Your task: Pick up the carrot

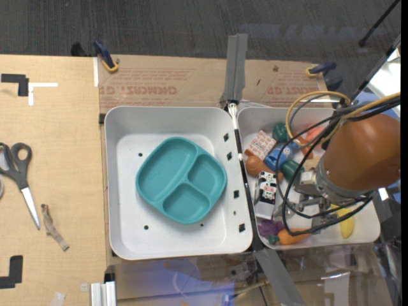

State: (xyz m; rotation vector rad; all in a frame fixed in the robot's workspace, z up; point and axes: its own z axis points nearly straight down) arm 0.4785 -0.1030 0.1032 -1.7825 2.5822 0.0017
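Overhead view of the bench (51,139) and its two white bins. Nearest the lower edge of the view, in the right bin (363,234), the carrot (290,238) lies against the near wall, its orange body ending in a green tip on the left, with a purple item (266,229) just beside it and a yellow item (345,225) further right. Directly above the carrot hang the jaws (312,209), amid looping black cables; whether they are parted or closed cannot be told, and nothing is seen between them. Above them sits the arm's orange band (370,148). Beyond lie crowded toys, including a black-and-white carton (267,187), a brown ball (254,165) and a pink-printed packet (260,144). The left bin (121,171) holds a teal divided plate (182,180). On the bench at far left rest scissors (19,177).
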